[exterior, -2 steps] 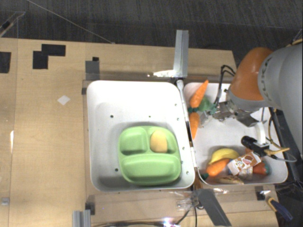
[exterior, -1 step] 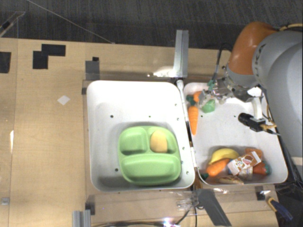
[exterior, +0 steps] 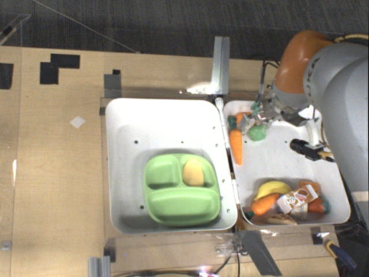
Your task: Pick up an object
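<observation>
- In the left bin [exterior: 121,154], your green tray [exterior: 181,188] carries a yellow lemon [exterior: 194,172]; nothing there is being worked.
- Just right of the bins' shared wall lies the carrot [exterior: 235,147].
- Right of the carrot, the gripper [exterior: 258,119] is low over a green object [exterior: 257,133]; you cannot tell its grip, so nothing looks lifted yet.

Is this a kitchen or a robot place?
Probably a robot lab, not a kitchen. A big grey arm reaches over two white bins on a wooden bench, and the food, like the carrot, looks like toys.
</observation>
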### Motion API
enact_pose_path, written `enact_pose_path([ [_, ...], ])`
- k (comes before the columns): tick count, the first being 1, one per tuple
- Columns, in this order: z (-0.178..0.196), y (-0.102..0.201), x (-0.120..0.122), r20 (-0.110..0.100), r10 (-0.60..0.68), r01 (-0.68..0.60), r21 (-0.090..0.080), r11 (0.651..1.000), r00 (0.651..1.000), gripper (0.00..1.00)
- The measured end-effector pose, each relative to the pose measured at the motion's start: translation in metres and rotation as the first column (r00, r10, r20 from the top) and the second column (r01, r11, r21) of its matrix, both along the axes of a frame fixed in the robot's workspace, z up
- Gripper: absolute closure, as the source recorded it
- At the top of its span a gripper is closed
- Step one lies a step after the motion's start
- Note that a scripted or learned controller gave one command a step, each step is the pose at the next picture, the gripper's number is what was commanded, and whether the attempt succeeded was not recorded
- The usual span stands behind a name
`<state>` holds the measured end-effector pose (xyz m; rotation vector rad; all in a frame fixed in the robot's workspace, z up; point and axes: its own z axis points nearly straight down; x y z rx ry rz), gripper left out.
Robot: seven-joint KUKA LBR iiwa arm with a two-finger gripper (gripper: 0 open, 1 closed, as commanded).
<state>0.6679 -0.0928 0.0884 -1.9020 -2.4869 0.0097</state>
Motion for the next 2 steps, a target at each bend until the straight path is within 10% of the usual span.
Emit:
enact_pose_path([
  [1, 0.009, 0.004, 0.0, -0.006, 0.009, -0.009, 0.004, 1.0, 1.0, 1.0],
  [2, 0.097, 0.039, 0.003, 0.017, -0.156, 0.156, -0.001, 0.988, 0.988, 1.0],
])
